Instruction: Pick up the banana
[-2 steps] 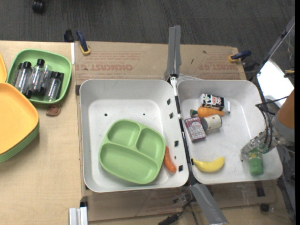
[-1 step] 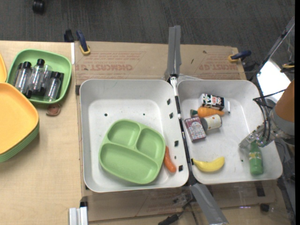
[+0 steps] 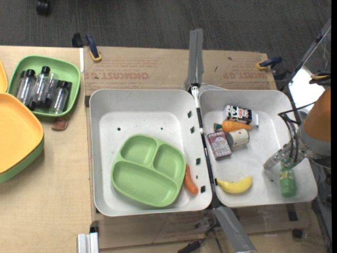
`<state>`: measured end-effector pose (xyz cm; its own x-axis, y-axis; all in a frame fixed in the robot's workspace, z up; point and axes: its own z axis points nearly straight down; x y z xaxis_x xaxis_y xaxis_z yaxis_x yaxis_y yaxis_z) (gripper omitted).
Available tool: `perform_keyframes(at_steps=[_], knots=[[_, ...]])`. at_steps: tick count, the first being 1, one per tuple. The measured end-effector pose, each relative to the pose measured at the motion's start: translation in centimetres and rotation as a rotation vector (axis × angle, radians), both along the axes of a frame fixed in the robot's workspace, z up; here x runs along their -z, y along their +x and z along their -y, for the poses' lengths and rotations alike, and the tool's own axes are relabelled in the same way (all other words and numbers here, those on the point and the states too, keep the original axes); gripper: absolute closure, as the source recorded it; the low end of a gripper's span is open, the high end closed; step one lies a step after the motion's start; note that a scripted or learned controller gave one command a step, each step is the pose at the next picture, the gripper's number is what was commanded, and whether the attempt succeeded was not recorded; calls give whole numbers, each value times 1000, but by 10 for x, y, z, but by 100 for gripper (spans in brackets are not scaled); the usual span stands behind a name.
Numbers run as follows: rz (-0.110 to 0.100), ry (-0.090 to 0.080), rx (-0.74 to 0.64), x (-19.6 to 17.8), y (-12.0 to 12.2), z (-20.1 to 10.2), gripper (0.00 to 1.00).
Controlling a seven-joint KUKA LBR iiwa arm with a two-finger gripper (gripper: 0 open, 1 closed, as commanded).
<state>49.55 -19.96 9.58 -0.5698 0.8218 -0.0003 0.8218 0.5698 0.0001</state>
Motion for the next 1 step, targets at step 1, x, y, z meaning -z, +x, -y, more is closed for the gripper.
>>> perform_keyframes(at_steps=[1], knots=[[1,0,-49,4,30,22,100]])
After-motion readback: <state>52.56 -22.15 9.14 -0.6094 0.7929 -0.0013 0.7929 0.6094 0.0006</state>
